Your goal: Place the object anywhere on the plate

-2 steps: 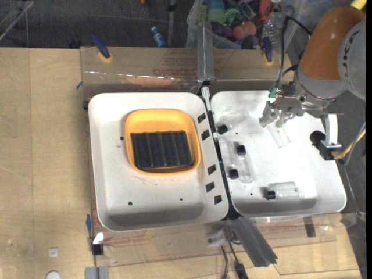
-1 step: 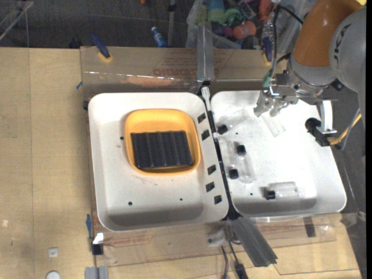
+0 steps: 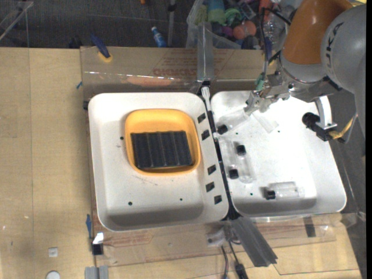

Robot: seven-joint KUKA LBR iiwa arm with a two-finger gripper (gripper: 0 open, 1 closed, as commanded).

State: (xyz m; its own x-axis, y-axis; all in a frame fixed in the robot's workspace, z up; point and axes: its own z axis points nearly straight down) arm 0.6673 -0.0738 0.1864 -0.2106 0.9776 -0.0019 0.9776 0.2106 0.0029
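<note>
The yellow plate (image 3: 163, 141) sits in the left bin (image 3: 110, 202), a dark ribbed slab (image 3: 161, 149) covering its middle. In the right bin (image 3: 325, 179) lie clear plastic objects (image 3: 282, 189), hard to separate from the white floor. My gripper (image 3: 260, 97) hovers over that bin's upper edge; I cannot tell its state. My arm (image 3: 325, 34) is cut off at upper right.

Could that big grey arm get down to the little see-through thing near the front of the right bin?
Probably yes. The clear object lies in the open in the right bin, nothing over it, and the gripper hangs above the same bin's far edge.
</note>
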